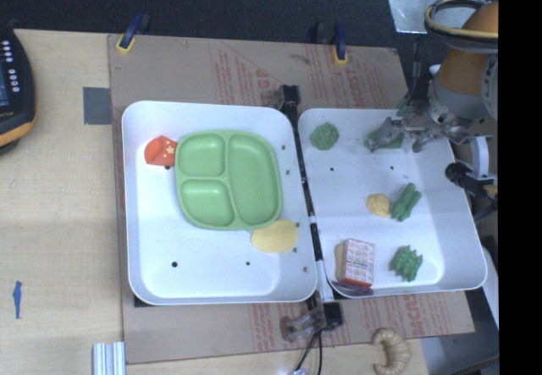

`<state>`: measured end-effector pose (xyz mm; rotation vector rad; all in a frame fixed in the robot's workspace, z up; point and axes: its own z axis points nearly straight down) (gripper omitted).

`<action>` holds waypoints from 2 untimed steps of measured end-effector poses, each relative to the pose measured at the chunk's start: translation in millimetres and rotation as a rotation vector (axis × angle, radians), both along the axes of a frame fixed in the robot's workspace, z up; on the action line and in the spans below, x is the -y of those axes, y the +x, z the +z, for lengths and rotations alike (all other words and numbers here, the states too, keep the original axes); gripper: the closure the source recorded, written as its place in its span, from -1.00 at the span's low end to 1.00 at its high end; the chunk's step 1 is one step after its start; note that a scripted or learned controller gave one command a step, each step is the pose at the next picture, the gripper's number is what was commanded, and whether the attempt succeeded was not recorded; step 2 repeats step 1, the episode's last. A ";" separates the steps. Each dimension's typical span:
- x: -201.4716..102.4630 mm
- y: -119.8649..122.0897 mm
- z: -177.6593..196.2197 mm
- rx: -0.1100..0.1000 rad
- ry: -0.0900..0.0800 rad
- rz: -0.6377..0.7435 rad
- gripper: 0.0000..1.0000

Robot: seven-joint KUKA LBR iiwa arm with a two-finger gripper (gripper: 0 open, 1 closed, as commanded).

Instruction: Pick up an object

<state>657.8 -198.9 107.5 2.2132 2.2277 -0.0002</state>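
Looking at the gripper (398, 133), you see its fingers spread open, holding nothing. The little green broccoli (323, 136) sits at its 9 o'clock, probably light and bumpy; squeeze its sides.

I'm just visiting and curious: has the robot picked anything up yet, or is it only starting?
Nothing looks picked up yet. The claw hangs over the back of the right bin with nothing between its fingers. The green pieces, the small yellow lump and the red packet lie on the bin floor. The whole pick is left.
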 end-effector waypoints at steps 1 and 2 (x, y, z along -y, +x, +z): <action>12.9 -68.9 -16.9 -0.011 0.002 -0.004 -1.00; 12.9 -68.9 -16.9 -0.011 0.002 -0.004 -1.00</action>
